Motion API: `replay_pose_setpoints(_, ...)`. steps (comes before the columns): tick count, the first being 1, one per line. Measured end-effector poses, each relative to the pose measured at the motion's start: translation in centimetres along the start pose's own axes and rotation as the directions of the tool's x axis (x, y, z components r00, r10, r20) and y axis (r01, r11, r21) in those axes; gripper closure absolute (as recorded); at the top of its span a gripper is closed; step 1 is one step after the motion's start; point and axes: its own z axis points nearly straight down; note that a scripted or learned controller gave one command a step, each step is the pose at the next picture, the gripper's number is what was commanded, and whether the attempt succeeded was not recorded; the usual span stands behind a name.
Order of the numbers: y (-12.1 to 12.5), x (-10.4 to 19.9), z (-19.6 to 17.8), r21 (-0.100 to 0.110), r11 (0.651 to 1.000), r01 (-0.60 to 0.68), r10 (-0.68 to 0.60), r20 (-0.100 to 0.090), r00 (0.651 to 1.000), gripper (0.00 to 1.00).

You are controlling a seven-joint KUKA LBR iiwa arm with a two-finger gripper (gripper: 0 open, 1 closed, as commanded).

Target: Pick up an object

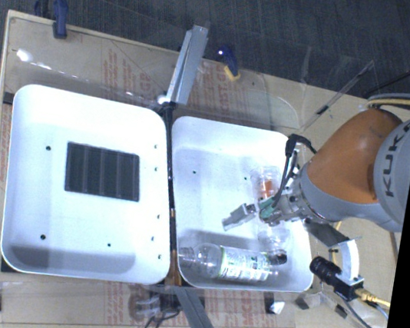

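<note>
Gripper [247,215]: low in the right bin [184,195]; I cannot tell its state, or whether it has hold of anything.
Bottle [229,262]: just below gripper, lying along near wall.
Clear item [266,179]: just above gripper.
Advice: I'd centre across the bottle's body, clear of the wall, then descend.

Dark ribbed panel [102,172] in left bin [36,104] — perhaps a grate.

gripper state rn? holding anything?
Gripper: low in the right bin, above the clear bottle; open or closed cannot be told, nor any hold.
</note>
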Motion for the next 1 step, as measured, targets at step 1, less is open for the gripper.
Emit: replay_pose_setpoints(1, -0.21, -4.63, 1.64, 0.002, 1.0, -0.03, 0.03, -0.001, 1.0, 0.0)
